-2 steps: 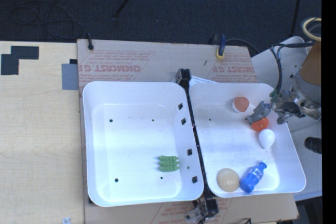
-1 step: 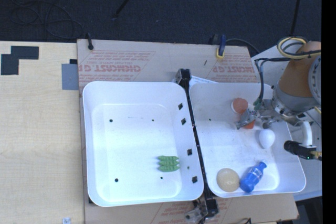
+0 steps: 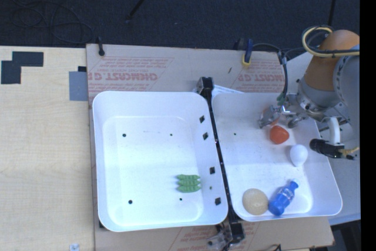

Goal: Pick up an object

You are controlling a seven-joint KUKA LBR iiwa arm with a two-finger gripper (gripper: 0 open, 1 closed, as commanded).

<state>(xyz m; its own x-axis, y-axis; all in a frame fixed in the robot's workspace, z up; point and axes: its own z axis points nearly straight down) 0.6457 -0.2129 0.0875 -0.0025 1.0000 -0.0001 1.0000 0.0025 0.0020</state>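
My gripper (image 3: 278, 121) hangs over the upper part of the right bin (image 3: 329, 208), with its fingers spread open. A small red-orange round object (image 3: 279, 135) lies right below the fingertips, and I cannot tell whether they touch it. Also in the right bin are a white ball (image 3: 298, 154), a blue bottle (image 3: 282, 198) and a tan round object (image 3: 255, 201); the last two lie side by side near the front wall. A green ridged object (image 3: 188, 183) lies in the left bin (image 3: 106, 126), toward its front right.
The arm's grey and orange body (image 3: 329, 67) comes in from the right above the right bin's far corner. A black divider rail (image 3: 211, 138) runs between the bins. Cardboard (image 3: 147, 70) lies under both bins.
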